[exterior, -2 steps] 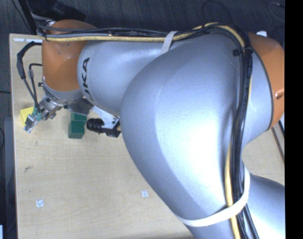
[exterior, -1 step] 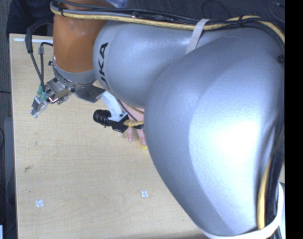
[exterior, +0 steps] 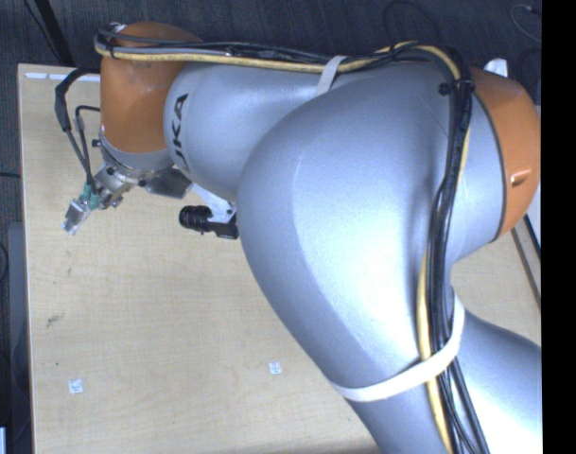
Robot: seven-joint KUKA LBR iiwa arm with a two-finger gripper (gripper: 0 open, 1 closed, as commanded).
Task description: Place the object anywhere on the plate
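Observation:
My grey arm (exterior: 363, 216) sweeps in from the right and covers the middle and right of the bench. Its orange wrist band (exterior: 136, 88) sits at the upper left. Below the band, my gripper (exterior: 77, 216) reaches down and to the left, ending just above the pale wooden bench top (exterior: 127, 320). The gripper's tip is small and blurred, with a greenish spot on it. Whatever lies under the arm is hidden.
A black stub (exterior: 207, 219) sticks out from the wrist over the bench. Two small white tags (exterior: 77, 385) (exterior: 275, 368) lie on the wood near the front. The bench's left edge (exterior: 23, 253) runs close to the gripper, with dark floor beyond it.

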